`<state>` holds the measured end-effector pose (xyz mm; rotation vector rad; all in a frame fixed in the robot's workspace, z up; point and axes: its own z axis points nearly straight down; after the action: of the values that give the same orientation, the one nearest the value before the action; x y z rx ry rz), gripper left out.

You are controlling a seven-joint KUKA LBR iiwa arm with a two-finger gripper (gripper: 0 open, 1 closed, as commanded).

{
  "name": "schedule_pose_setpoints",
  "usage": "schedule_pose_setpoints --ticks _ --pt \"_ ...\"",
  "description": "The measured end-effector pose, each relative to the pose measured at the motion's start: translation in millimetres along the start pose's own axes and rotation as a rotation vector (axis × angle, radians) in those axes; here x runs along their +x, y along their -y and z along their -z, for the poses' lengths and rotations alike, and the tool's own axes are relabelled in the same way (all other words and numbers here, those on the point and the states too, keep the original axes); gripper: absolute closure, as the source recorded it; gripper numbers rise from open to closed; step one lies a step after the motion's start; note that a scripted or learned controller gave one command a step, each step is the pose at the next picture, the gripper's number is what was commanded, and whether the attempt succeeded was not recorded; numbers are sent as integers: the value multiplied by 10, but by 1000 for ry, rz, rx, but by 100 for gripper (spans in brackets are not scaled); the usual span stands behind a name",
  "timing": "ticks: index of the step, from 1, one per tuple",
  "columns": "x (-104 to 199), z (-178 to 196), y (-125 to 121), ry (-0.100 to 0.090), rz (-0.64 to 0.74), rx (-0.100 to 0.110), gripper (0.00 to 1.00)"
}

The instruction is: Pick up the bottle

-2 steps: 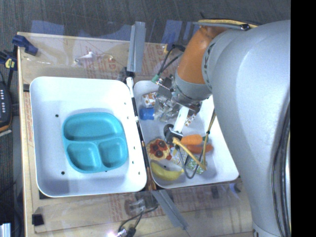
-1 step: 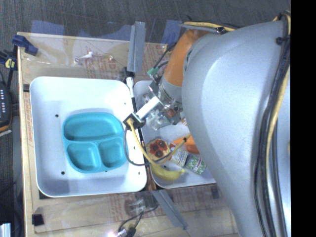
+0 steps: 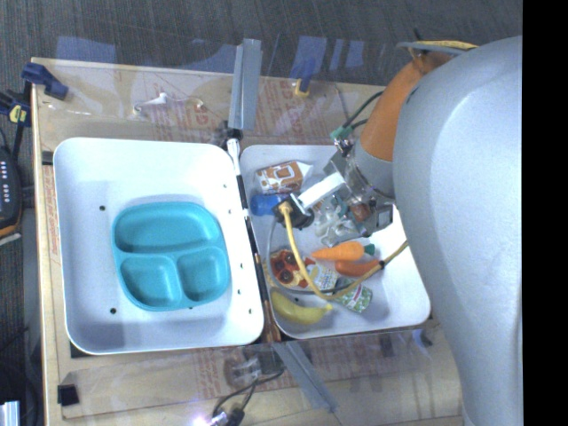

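In the right bin [image 3: 404,291], a clear plastic bottle [image 3: 330,227] lies among other items, its body partly hidden by the arm. A blue piece [image 3: 262,205] at the bin's left wall may be its cap end; I cannot tell for sure. My gripper [image 3: 344,213] is low in the bin, right over the clear bottle.
Around the bottle lie a brown and white carton [image 3: 280,177], an orange carrot [image 3: 346,256], a banana [image 3: 297,309], a red and black packet [image 3: 284,266] and a green and white packet [image 3: 355,298]. The left bin [image 3: 80,176] holds a teal divided tray [image 3: 170,254].
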<state>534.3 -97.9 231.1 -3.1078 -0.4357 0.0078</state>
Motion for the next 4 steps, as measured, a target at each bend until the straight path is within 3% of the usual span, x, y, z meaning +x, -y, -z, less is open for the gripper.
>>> schedule_pose_setpoints --ticks 1,2,3,4 --pt "-332 -114 75 3 -61 2 100" --pt "229 53 36 0 -70 0 100" --pt "-88 -417 882 3 -6 0 100" --pt "568 -73 1476 -4 22 -3 100"
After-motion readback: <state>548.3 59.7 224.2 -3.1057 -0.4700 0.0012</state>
